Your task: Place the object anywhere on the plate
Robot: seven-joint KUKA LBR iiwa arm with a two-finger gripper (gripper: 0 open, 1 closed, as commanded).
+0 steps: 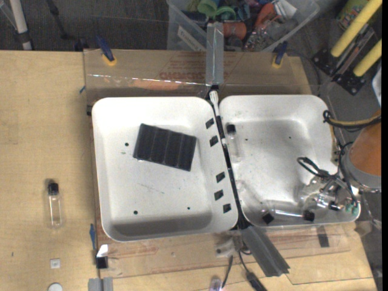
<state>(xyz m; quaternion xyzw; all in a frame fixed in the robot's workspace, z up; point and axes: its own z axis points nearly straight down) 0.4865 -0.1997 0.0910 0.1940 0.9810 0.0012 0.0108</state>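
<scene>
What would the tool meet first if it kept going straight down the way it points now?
Most likely the white floor of the right bin. The tool points down into that bin's near right corner, just beside a clear tube with a black cap. Depth is unclear, so it might touch the tube first.

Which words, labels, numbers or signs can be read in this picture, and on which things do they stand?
None can be read.
The dark plate in the left bin is plain.
The yellow tubes at the upper right are plain.
The small square tag on the bench is too small to read.
</scene>
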